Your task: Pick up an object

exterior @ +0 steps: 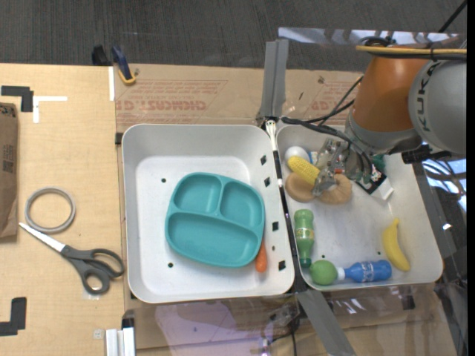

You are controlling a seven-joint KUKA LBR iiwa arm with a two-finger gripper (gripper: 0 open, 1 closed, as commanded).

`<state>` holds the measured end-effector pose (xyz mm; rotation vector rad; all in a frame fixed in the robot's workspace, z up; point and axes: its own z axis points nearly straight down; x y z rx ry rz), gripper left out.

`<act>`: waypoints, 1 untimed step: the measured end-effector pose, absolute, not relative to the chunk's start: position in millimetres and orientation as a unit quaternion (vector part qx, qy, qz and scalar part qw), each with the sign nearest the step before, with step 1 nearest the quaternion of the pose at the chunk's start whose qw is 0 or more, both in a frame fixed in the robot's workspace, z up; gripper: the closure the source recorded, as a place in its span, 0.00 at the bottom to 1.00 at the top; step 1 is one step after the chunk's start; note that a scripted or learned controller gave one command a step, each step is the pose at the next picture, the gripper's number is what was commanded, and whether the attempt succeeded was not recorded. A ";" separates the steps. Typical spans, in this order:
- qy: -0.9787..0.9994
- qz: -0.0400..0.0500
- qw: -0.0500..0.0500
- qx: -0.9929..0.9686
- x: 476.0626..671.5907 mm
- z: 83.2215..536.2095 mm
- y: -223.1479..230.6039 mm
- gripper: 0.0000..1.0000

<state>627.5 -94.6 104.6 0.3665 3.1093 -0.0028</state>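
We see pincer (327, 175) low in right bin (427, 221), over yellow bumpy corn (303, 167) and round tan bread (299, 189); we cannot tell its grip. Curved smooth banana (395, 245), green bottle (303, 231), blue bottle (367, 271) near. Left bin (141, 199) holds teal plastic tray (215, 219), small carrot (261, 259). Brown cardboard counter (67, 154) has tape ring (50, 208), metal scissors (78, 256).

On the bench left of the bins, a roll of tape (50, 208) lies just beyond a pair of grey-handled scissors (78, 259). A brown paper bag (7, 170) sits at the left edge. A blue clamp (122, 65) rests at the far side.
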 end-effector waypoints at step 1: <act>0.988 0.000 0.002 0.152 619.1 296.2 -49.3 1.00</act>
